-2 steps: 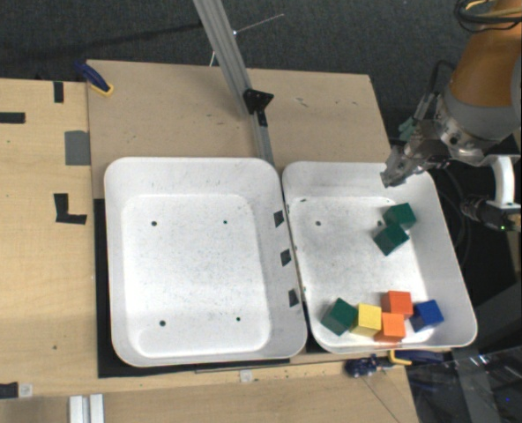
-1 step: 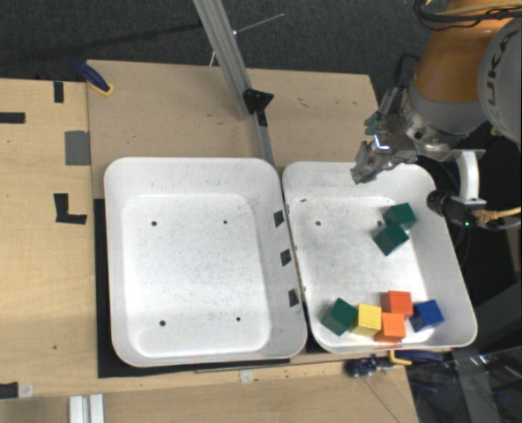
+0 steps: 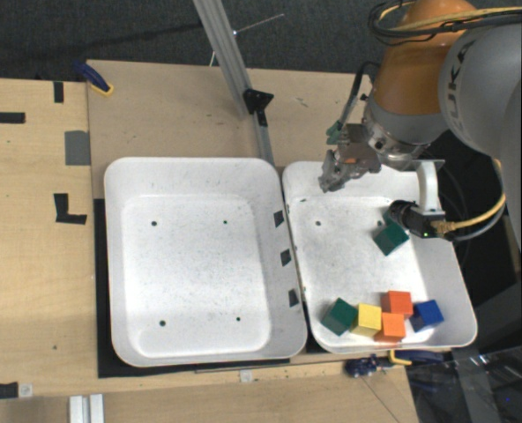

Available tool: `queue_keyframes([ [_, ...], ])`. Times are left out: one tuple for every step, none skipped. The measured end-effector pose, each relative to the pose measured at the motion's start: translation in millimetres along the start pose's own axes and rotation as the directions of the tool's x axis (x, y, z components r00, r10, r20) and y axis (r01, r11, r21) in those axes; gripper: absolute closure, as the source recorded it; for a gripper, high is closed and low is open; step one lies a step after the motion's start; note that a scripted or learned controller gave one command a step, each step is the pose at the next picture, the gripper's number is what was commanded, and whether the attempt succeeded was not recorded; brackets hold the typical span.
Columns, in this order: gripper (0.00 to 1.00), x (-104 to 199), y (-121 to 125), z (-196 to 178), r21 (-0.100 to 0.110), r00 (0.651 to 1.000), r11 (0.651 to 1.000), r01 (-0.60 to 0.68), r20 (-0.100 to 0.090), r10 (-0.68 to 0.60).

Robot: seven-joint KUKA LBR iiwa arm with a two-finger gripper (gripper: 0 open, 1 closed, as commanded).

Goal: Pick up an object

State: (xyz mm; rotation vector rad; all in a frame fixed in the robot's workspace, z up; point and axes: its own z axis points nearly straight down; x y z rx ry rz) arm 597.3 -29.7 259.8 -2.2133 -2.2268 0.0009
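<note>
- The hand (image 3: 336, 176) hangs over the upper left corner of the right bin (image 3: 349, 214). Can't tell if it's open or closed, and I see nothing in it.
- Pickable stuff sits lower in that bin: one dark green block (image 3: 390, 237) alone mid-right, probably the easiest grab.
- Bottom edge has a touching cluster: green cube (image 3: 339, 315), yellow cube (image 3: 369, 317), two orange cubes (image 3: 395, 314), blue cube (image 3: 428, 314).
- Left bin (image 3: 195, 258) has bare floor.

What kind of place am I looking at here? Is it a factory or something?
More likely a robotics lab or test bench than a factory. A grey and orange robot arm reaches over two white bins on a plywood bench, and the right bin holds small coloured blocks, which look like practice objects, not products.
</note>
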Motion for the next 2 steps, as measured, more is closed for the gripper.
queue_keyframes([
  [1.0, 53, -6, 5, 0.0, 1.0, 1.0, 0.001, 0.0, -0.001],
  [1.0, 101, 1, 23, 0.002, 1.0, 1.0, 0.0, 0.001, 0.0],
])
